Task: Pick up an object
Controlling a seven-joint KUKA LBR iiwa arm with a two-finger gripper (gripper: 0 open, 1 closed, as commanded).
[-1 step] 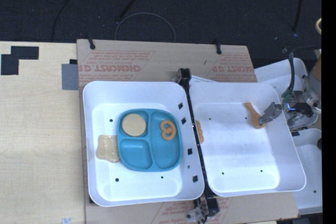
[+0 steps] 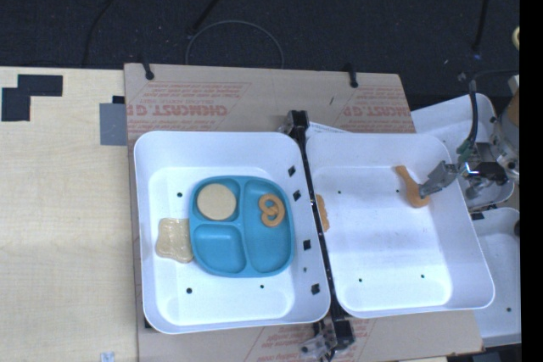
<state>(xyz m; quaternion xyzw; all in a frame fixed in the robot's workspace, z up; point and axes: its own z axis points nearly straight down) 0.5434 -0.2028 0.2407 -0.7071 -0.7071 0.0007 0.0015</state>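
Tan object in right bin, end effector touching

You can see two white bins side by side, the left bin and the right bin. They sit on a brown cardboard sheet with red writing. The sheet lies on a pale wooden bench. In the left bin there is a blue plate with three parts. A round cookie and a pretzel lie on it. A pale slice of toast touches the plate's left edge. Thin cables lie on the dark floor behind.
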